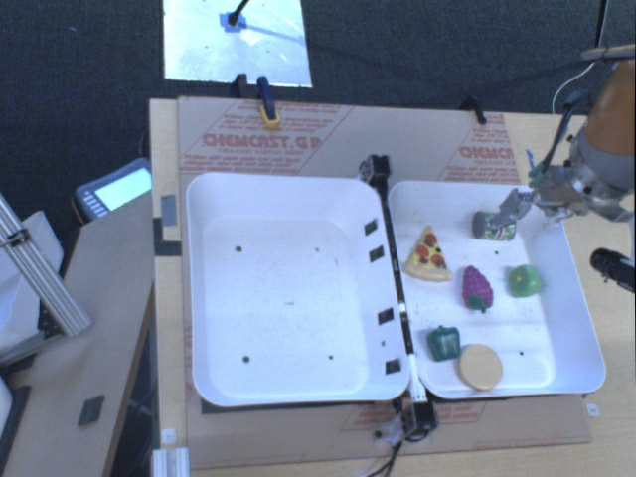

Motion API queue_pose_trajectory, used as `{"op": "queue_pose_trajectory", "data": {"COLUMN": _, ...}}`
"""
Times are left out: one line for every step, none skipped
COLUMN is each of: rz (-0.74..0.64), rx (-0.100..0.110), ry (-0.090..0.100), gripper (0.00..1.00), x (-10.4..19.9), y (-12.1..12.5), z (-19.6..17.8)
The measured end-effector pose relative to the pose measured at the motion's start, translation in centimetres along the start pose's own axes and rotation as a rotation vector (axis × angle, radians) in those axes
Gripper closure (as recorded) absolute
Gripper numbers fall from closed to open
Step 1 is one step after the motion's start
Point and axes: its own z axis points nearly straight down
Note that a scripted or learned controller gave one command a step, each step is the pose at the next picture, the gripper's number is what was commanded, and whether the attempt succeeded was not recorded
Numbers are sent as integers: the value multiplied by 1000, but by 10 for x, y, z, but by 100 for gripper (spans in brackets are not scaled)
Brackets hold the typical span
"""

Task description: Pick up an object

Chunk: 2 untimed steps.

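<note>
The right bin holds a pizza slice, a purple bunch of grapes, a light green round item, a dark green pepper and a tan round disc. My gripper is low over the far part of this bin, above and to the right of the pizza slice and just beyond the grapes. A small green patch shows at its tip; what it belongs to is unclear. The arm's wrist comes in from the right edge.
The left bin lies beside the right one, with a black clipped divider between them. Both rest on a cardboard sheet. A metal plate lies beyond the bench. A wooden side table stands left.
</note>
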Motion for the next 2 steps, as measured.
{"op": "queue_pose_trajectory", "data": {"rz": 3, "rx": 7, "ry": 2, "gripper": 0, "x": 2, "y": -46, "z": 59}}
{"op": "queue_pose_trajectory", "data": {"rz": -4, "rx": 1, "ry": 1, "gripper": 0, "x": 25, "y": -42, "z": 52}}
